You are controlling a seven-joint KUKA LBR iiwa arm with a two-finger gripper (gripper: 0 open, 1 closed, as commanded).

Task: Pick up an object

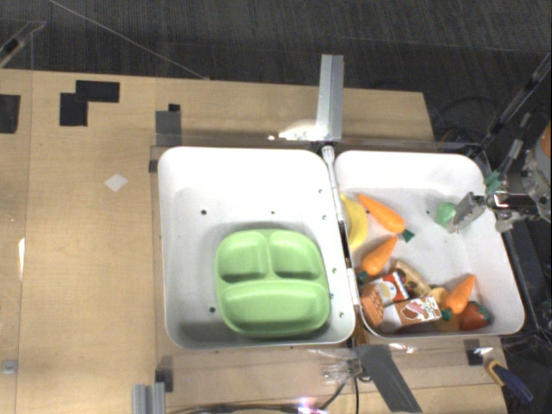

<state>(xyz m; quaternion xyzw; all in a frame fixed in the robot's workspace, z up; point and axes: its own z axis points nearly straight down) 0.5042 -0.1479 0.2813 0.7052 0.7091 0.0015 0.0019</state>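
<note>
The right bin holds several toys. A yellow banana lies against its left wall, with an orange carrot beside it and a second carrot below. At the front are a small carton, a red and white pack, a third carrot and a red piece. A small green piece rests on the bin floor at the right. My gripper hangs over the bin's right side, open, with its left finger just beside the green piece. Nothing is between the fingers.
The left bin holds a green divided plate toward its front. A metal post stands behind the wall between the bins. The wooden bench stretches away to the left.
</note>
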